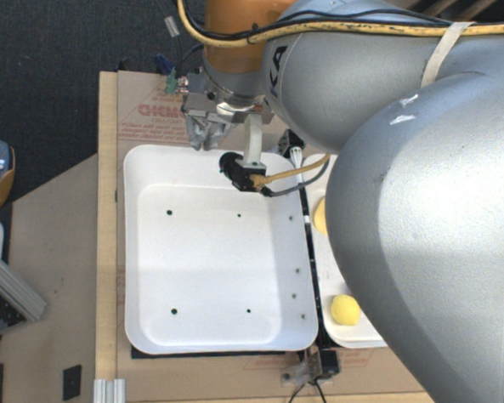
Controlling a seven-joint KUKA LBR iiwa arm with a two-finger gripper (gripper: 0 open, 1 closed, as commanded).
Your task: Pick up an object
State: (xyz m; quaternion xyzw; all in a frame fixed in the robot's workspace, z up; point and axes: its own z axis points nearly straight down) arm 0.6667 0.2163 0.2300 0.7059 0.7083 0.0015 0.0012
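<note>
Gripper hangs at the upper middle of the frame, over the far rim of the left bin, right where that rim meets the brown bench top. From this slanted view I cannot tell whether it is released or clenched. Above it sits the orange band, at the top edge of the frame, and from there the grey arm swells across the whole right side, covering most of the right bin.

The left bin is a shallow white tray with rounded corners, taking up the centre of the frame; 4 small dark dots mark its floor, 2 toward the top and 2 toward the bottom.

In the visible strip of the right bin lie 2 yellow things. A yellow ball rests near that bin's lower left corner, at the lower right of the frame, well apart from the gripper. A second yellow object shows higher up, just beside the wall between the bins, half hidden under the arm.
</note>
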